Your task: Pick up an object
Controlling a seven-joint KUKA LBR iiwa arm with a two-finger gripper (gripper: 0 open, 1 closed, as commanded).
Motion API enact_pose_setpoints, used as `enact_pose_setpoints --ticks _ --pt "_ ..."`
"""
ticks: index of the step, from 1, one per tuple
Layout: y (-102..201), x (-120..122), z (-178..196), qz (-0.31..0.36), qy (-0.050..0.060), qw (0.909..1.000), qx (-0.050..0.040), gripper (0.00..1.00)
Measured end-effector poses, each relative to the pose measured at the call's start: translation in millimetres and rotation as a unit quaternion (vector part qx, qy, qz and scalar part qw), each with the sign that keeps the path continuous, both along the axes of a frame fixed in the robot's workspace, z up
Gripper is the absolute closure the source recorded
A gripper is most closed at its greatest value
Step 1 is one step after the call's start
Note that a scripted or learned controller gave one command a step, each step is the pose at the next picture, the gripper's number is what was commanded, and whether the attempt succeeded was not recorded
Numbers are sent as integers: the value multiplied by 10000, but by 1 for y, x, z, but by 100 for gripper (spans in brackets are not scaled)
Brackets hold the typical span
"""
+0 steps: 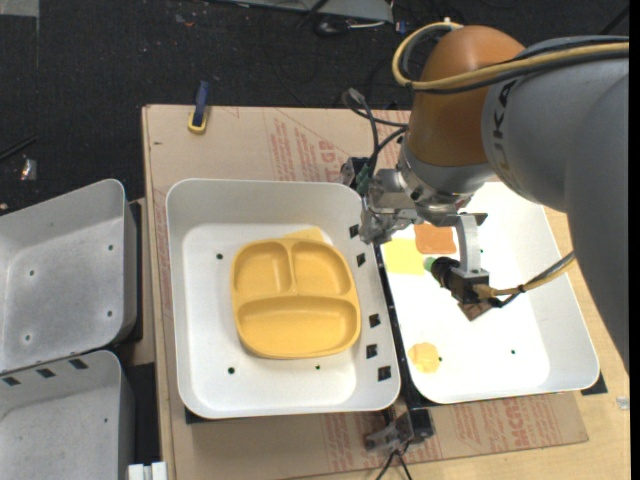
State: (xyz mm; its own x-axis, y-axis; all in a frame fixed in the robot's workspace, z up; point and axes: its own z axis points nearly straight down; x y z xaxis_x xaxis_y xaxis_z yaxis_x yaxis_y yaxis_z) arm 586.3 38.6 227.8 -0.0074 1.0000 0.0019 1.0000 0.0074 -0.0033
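1. Dark floor strewn with cables surrounds a cardboard-topped bench. A small blue-and-yellow clip lies at its far left corner.
2. On the left, the left bin holds a yellow divided plate, lying flat in the middle, well apart from the arm.
3. At the rim between the two bins, toward the far side, hangs the gripper. Whether it is wide or narrow I cannot tell, and nothing shows in its hold.
4. In the right bin, a pale yellow sheet lies just beside the gripper. An orange square touches the sheet's far right corner, and a small yellow lump sits nearer.
5. Judged from this, no pick is done yet. Choosing, grasping and lifting all remain, and the sheet and square look like the closest candidates.
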Motion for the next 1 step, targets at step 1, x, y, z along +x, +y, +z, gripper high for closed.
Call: enact_pose_setpoints --ticks 1 --pt "46 -21 5 2 -3 10000 -1 100"
